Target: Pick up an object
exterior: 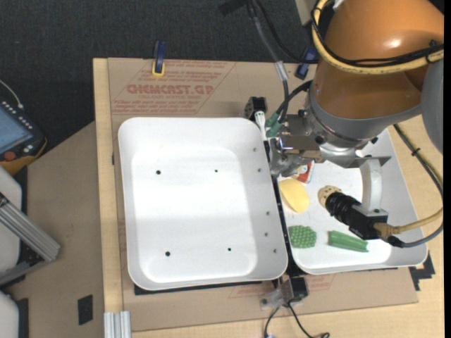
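Note:
My gripper (285, 160) hangs low over the back left part of the right bin (402, 189), close to the wall shared with the left bin. Just below it lies a yellow oval object (295, 195). A small red and white object (305, 170) peeks out beside the gripper. Nearer the front lie a round bumpy green object (303, 236) and a long green object (347, 241). A tan round object (327, 193) sits right of the yellow one. The arm's orange band and grey wrist hide the back of the right bin.
The left bin (190, 203) is a shallow white tray with raised rims. A black cylinder with a cable (354, 215) hangs from the arm over the right bin. Cardboard (176, 83) lies under both bins, with a blue clip (159, 56) at the back.

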{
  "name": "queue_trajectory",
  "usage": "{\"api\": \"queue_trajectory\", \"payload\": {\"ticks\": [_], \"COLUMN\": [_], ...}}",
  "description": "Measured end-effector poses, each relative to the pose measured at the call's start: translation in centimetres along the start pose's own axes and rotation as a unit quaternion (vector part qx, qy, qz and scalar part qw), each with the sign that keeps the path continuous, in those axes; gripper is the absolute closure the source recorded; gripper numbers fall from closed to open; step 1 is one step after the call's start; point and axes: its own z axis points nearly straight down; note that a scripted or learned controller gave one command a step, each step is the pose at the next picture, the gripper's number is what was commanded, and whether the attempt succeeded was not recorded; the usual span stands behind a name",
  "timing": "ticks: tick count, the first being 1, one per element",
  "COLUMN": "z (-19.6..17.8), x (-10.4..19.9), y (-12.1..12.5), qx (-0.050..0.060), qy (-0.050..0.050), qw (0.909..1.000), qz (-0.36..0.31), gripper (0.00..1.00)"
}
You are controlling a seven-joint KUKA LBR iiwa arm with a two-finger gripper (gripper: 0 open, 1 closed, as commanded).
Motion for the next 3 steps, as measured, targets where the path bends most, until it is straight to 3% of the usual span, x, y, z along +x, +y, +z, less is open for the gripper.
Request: {"api": "queue_trajectory", "payload": {"ticks": [1,2,3], "z": [-11.8,-10.6,-12.0], "x": [-0.6,4.9,8.5], "y": [0.1,0.0,4.9], "qx": [-0.010,-0.003,-0.005], "qy": [0.002,0.000,0.001], "qw": [0.9999,1.0000,1.0000], "qz": [0.000,-0.003,-0.001], "gripper": [1.00,1.00,1.00]}}
